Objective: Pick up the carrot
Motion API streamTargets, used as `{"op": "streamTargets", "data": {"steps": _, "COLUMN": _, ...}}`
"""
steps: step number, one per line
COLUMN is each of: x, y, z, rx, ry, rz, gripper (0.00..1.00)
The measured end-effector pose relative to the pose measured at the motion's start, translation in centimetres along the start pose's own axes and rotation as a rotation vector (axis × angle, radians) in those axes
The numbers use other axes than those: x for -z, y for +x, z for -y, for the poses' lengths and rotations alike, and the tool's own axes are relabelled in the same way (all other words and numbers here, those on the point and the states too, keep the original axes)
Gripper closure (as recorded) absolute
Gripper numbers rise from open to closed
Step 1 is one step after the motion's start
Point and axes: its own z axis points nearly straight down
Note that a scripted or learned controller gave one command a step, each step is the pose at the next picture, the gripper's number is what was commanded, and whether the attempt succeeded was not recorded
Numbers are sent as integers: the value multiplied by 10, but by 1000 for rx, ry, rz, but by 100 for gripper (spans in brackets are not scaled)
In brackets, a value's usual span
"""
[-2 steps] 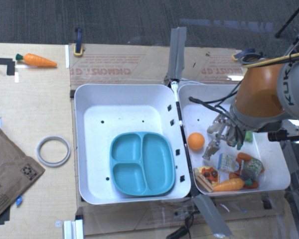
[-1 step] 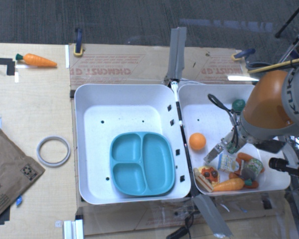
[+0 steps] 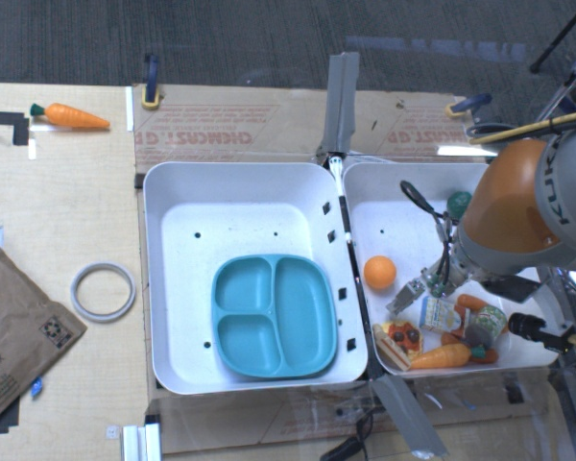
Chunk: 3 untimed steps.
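Poised low over the right-hand shallow white bin [image 3: 365,209], the arm's two-finger metal end effector [image 3: 424,291] hangs among a cluster of toy food, its fingers parted with nothing visible between them. Just below and right of it lies the task's thing, an orange plastic carrot [image 3: 442,356], resting on its side against the bin's near wall, wedged among a pizza-slice toy [image 3: 397,339], a small white packet [image 3: 435,312] and a greenish lumpy item [image 3: 485,323]. That crowding probably explains the arm's steep approach from the right: a grasp here needs the fingers to straddle the carrot without catching its neighbours. A round orange ball [image 3: 379,272] sits apart, to the left of the end effector, near the divider between bins. The left-hand white bin [image 3: 163,257] holds a teal three-compartment plastic plate [image 3: 274,317]. A second orange carrot with a green top [image 3: 72,116] lies well apart on the wooden table [image 3: 58,219], beyond the bins, near a grey tape ring [image 3: 103,290]. Judging by position, the pick is not yet made.
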Motion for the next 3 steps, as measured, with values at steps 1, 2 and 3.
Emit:
{"op": "streamTargets", "data": {"steps": 1, "x": 1, "y": 11, "z": 23, "rx": -85, "ry": -1, "rz": 1, "gripper": 0}}
{"op": "streamTargets", "data": {"steps": 2, "x": 2, "y": -28, "z": -7, "rx": 404, "ry": -3, "rz": 5, "gripper": 0}}
{"op": "streamTargets", "data": {"steps": 3, "x": 11, "y": -29, "z": -8, "rx": 401, "ry": -5, "rz": 7, "gripper": 100}}
